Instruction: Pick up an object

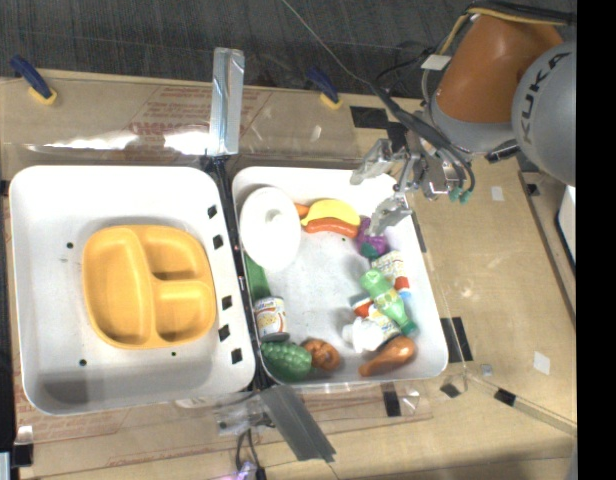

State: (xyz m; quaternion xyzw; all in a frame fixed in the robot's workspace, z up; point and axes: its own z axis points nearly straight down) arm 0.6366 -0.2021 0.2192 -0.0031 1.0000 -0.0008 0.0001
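Pincer (382, 181) open, holding nothing, above right bin (318, 313).

Even bright overhead light; glare on tape strip (227, 103); soft focus, faint shadows.

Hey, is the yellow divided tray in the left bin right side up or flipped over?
Right side up. The yellow tray lies flat in the left bin with its compartments' hollows facing up, nothing in them.

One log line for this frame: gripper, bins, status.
gripper above right bin's top-right corner, nothing held | right bin: toy food pile | left bin: yellow tray | pick not yet done
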